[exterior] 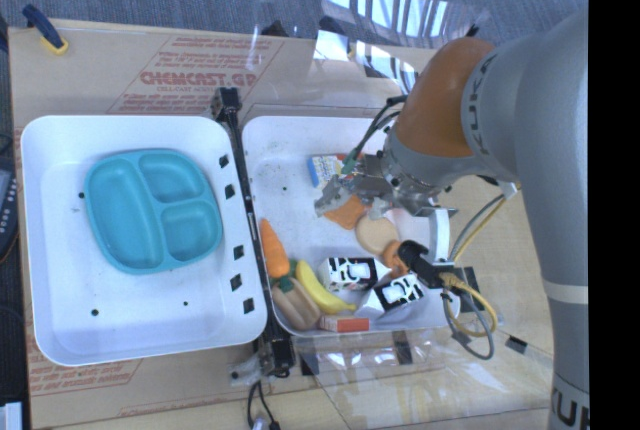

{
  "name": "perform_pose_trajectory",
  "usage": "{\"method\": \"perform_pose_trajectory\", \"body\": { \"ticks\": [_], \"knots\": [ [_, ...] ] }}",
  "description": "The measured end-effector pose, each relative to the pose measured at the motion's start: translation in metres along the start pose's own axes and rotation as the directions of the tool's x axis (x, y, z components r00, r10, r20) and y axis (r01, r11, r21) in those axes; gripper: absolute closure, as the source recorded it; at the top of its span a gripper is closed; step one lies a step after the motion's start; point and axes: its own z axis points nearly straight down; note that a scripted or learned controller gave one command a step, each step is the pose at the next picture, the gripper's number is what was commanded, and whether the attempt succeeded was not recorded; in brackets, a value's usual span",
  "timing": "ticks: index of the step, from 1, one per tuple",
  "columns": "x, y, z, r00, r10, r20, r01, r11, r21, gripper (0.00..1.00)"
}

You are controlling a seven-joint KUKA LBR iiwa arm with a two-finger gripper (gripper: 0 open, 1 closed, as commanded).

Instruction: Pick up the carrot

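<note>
In the right bin (300,133), the claw (345,193) is hanging low over an orange wedge (347,213) near the middle; whether it is spread or pressed together I cannot tell. The carrot (274,249) is lying to the claw's left and a little nearer the camera, against the bin's left wall, its long axis running along that wall, thick end toward the banana (318,288). The claw is looking set for a short leftward shift.
</note>
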Motion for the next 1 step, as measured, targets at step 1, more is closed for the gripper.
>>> {"method": "perform_pose_trajectory", "body": {
  "ticks": [1],
  "knots": [
    [0.0241, 0.0197, 0.0773, 0.98, 0.201, -0.004, -0.201, 0.98, -0.002, 0.0]
  ]
}}
